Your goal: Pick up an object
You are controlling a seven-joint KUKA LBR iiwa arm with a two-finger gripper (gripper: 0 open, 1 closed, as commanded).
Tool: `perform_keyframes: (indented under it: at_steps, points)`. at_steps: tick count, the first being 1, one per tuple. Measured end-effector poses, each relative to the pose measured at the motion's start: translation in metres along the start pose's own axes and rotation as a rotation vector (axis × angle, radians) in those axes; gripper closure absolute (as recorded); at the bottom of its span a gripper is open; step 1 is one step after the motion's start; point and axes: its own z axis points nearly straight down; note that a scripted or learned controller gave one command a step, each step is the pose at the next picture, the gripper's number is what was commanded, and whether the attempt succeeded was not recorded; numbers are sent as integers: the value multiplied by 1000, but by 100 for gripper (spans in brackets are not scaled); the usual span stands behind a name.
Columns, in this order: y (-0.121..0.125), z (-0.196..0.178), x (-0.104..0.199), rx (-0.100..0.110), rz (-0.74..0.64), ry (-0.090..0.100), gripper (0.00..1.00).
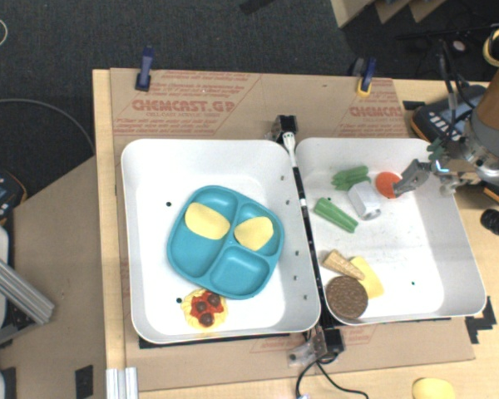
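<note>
My gripper (407, 181) reaches in from the right over the right bin (449, 256), low over its upper part. Its tip is right beside a small orange-red piece (387, 181). Just left of that lies a pale grey cylinder (365, 199). A green piece (349, 177) sits further up and a longer green pod (335, 214) lies to the lower left. At the bin's front left are a brown round cookie (347, 297), a tan cracker (339, 263) and a yellow wedge (367, 277). Nothing is seen held in the gripper.
The left bin (150, 223) holds a blue divided plate (224, 241) with two yellow pieces on it, and a small pizza-like toy (204, 307) near its front. A black divider (303, 223) runs between the bins. The arm (491, 131) stands at the right edge.
</note>
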Motion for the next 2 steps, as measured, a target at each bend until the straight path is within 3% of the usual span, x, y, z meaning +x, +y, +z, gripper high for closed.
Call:
perform_keyframes:
  at_steps: [1, 2]
  points:
    - [1, -11, 0, -4, -1, -1, 100]
    - [-34, -67, 71, 0, -4, 1, 100]
